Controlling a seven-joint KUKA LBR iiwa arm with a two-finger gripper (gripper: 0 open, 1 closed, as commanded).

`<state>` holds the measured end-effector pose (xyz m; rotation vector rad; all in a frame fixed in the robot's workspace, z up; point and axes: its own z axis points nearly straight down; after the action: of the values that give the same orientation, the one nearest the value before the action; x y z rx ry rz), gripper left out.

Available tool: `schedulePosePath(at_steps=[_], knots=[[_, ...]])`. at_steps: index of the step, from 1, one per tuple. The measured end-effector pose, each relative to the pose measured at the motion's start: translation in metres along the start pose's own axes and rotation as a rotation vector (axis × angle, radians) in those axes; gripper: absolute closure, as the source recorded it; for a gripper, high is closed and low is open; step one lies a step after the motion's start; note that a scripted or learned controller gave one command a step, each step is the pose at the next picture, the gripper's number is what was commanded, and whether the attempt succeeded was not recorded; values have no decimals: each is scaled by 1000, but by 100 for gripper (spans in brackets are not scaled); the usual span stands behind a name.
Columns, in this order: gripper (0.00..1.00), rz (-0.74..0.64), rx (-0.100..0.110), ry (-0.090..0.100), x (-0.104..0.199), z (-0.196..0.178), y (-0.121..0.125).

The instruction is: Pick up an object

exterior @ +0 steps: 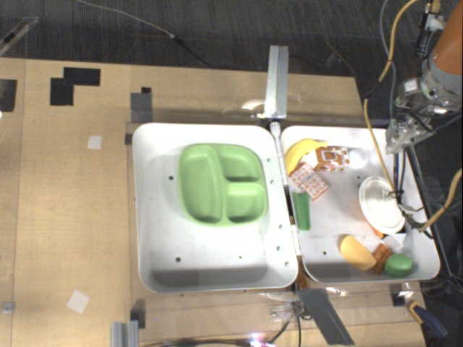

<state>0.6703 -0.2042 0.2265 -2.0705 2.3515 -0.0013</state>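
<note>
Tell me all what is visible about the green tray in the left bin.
The green tray is pale green, looks like plastic, squarish with rounded corners. It has three compartments: one long at the view's left, two smaller at the right. It lies flat near the middle of the left bin, slightly toward the back. Nothing else touches it.

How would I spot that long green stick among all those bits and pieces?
Look in the right-hand bin, along its left wall by the divider. The green stick lies there lengthwise, just below a red-and-white checked packet. It is the one slim, straight, dark green piece.
</note>
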Motion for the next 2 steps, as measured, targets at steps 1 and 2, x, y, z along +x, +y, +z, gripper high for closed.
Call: schedulePosePath(at_steps=[1,2], knots=[[100,-23,-1,1,-9,-6,4],[100,-325,-3,2,6,25,49]])
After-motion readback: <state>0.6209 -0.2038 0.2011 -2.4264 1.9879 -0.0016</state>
